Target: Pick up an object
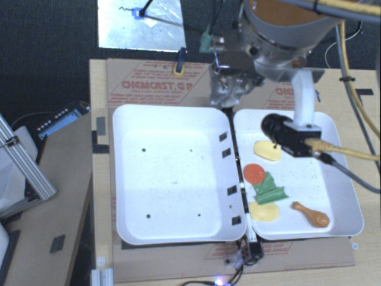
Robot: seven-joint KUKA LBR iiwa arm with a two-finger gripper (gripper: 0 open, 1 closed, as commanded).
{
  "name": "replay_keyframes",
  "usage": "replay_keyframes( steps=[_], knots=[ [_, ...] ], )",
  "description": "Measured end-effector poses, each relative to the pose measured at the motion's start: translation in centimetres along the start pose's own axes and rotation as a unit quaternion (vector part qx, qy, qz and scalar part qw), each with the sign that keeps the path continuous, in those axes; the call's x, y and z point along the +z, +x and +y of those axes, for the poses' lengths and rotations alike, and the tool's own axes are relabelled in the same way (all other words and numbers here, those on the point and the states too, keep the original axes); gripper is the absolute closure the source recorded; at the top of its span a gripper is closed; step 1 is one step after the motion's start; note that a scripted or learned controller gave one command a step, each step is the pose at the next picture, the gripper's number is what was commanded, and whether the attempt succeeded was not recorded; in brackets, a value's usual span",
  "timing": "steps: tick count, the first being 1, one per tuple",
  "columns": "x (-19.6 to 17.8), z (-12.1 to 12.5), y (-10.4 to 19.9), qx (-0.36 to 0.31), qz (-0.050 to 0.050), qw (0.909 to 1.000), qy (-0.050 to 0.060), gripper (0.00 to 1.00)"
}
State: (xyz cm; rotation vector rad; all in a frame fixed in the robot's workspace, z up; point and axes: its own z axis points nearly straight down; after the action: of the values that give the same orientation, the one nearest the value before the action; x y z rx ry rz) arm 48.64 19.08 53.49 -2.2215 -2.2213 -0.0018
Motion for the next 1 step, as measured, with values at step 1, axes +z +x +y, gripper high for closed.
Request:
replay_keyframes(
  steps=[1],
  knots=[
    [12.82, -0.11, 3.51, -0.003, -0.002, 1.0000, 0.006, 1.00]
  ],
)
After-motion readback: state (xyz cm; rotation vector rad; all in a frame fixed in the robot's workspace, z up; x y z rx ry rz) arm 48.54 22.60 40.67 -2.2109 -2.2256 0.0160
